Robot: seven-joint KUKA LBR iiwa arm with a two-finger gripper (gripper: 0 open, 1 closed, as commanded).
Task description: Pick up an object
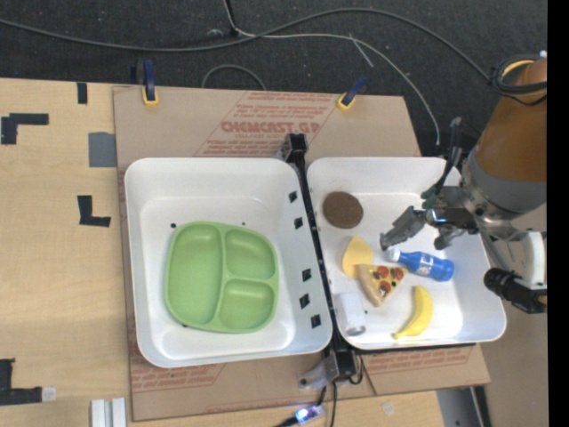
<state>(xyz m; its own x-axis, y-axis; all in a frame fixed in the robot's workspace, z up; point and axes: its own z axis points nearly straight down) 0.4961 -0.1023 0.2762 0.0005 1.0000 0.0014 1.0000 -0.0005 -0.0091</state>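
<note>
My gripper [423, 233] hangs over the right bin [404, 169], reaching in from the right. Its dark fingers [398, 230] are spread open with nothing between them. Just below it lies a blue bottle [426, 265] with a white cap, on its side. To the left of the bottle are a pizza slice [380, 282] and a yellow cheese wedge [356, 253]. A banana [416, 313] lies near the bin's front edge. A brown round cookie [342, 209] sits at the back left of this bin. A small white object [349, 310] rests in the front left corner.
The left bin [147, 238] holds a green divided plate [222, 276]. A black divider [307, 238] runs between the two bins. The arm's grey body with its orange band [524, 105] stands over the right bin's right side. Cables lie behind the bench.
</note>
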